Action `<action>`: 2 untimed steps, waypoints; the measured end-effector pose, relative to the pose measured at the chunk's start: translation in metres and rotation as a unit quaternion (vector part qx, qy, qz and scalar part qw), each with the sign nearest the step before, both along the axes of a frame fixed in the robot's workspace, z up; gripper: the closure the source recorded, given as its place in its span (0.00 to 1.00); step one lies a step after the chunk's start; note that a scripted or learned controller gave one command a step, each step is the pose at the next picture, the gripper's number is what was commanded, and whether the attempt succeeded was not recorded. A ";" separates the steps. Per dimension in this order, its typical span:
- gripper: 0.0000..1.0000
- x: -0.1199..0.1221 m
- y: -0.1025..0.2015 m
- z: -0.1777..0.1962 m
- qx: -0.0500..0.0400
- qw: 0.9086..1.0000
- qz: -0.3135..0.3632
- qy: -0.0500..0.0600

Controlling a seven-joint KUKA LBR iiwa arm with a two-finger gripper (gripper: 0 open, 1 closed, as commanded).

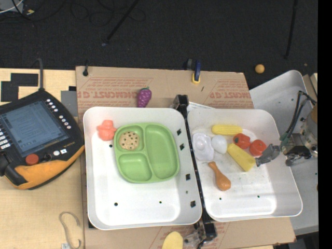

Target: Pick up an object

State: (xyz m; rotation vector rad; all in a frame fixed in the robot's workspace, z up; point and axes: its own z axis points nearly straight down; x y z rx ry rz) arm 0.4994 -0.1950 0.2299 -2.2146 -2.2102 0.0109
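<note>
Still nothing lifted: end effector at the right bin's edge

Pick not yet made, as I judge it. End effector [271,153] sits low at the right rim of the right bin [259,204], dark fingers pointing into the bin toward the toy pile. Too small and dark to read; cannot tell whether it is spread or pressed together, and nothing visibly sits in it.

Candidates, placed from the end effector:
- red tomato-like piece [258,147], just beside the tip on the inward side, possibly touching; cannot tell.
- yellow block [241,157], next inward, lying at a slant.
- second red piece [241,140] and yellow corn-like piece [226,130], further in and toward the back.
- white egg-like pieces [211,144], well inward near the divider.
- brown drumstick [220,176], inward and toward the front.

All of these rest on the bin floor. Left to do, by my reading: close on one piece and raise it clear.

Surface and room: left bin [135,211], far from the end effector, holds a green divided plate [155,154] with a cookie [128,139] in one compartment, and a pink toy [106,130] beside the plate. Bins stand on cardboard [155,87] over a light wooden desk [31,206]. A purple grape toy [144,96] lies on the cardboard behind the left bin. Teach pendant [36,136] at the far side of the desk. Dark floor with cables behind.
</note>
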 end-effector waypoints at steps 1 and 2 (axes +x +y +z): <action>0.00 0.002 0.000 0.006 -0.001 1.000 0.001 -0.006; 0.00 0.003 -0.001 -0.038 -0.001 1.000 0.002 -0.004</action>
